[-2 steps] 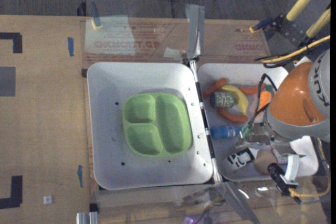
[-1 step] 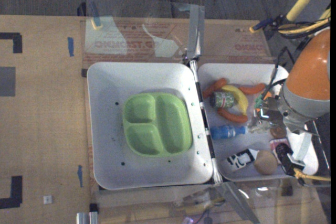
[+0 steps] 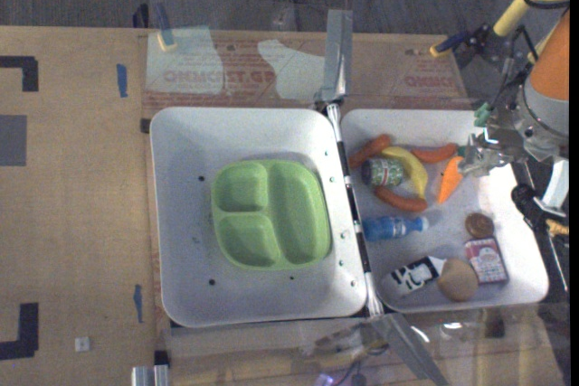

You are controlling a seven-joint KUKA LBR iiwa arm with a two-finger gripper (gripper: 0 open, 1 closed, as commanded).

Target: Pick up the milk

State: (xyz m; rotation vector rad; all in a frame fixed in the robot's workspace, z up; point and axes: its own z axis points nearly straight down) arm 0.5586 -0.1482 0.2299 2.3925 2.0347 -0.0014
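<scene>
Milk carton (image 3: 417, 273) lies at right bin's (image 3: 534, 285) front edge beside potato (image 3: 458, 279), well apart from gripper (image 3: 481, 156) over carrot (image 3: 450, 180); jaw state unclear.

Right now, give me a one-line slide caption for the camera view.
Arm's gripper over the right bin, far from the milk lying near its front edge; green tray in left bin.

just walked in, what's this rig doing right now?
The KUKA arm is after the milk, a black-and-white carton lying near the front of the right bin. Its tool sits over that bin's far right side, near the carrot, well away from the milk and holding nothing visible. The left bin holds a green divided tray. No pick yet.
</scene>
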